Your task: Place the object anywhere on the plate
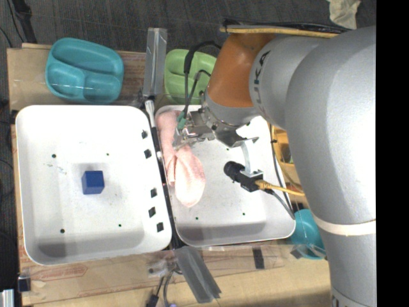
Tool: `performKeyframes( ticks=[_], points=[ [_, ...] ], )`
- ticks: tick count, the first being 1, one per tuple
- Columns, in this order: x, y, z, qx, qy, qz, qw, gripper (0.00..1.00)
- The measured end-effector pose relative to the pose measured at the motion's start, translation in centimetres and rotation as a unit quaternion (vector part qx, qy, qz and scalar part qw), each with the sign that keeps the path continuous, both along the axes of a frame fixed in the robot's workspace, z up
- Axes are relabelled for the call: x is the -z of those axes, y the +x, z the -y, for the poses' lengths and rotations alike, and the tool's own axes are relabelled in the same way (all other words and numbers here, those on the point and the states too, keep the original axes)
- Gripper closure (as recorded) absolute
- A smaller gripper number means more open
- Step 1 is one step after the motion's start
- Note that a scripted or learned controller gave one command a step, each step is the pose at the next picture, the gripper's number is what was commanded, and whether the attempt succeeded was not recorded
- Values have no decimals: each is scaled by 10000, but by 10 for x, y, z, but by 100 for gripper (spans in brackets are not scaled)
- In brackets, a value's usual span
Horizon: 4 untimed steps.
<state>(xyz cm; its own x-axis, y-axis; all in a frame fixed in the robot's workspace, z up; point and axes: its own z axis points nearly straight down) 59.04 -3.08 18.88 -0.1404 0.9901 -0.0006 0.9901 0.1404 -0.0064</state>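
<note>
Nearest us, at the lower edge, we see the wooden table [268,277] with a grey bracket [198,274] lying across its front between the two bins. A teal item [305,232] peeks out beside the right bin's near corner, partly behind the arm.

Moving back, the left bin [38,171] holds a small blue cube [93,181], sitting alone left of the bin's middle and well apart from everything else. The right bin [223,232] holds a pink thing [182,165] that lies lengthwise along its left wall; we cannot tell whether it is a plate or something soft. A black cable fitting [241,174] with an orange lead hangs over the bin's middle.

The hand [188,135] hangs over the far end of the pink thing, touching or nearly touching it. We cannot tell how its fingers stand, as the wrist hides them. Above it rises the arm [319,107] with its orange band [233,72], which covers much of the right side.

Farthest back, a green dish [182,72] sits behind the right bin, partly under the arm, and a teal divided dish [84,69] sits behind the left bin. A crumpled cloth [340,6] lies on the dark floor beyond the table.
</note>
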Motion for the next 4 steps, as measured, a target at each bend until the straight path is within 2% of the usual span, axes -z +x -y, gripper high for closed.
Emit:
performKeyframes(
  ticks=[1, 2, 3, 4],
  points=[
    [-41, 4, -60, -363, 6, -4, 9993, 100],
    [-61, -51, -92, 253, -8, -14, 9997, 100],
    [2, -76, -41, 773, -8, -15, 9970, 100],
    [0, -66, 28, 924, -1, 3, 9957, 100]
  ],
)
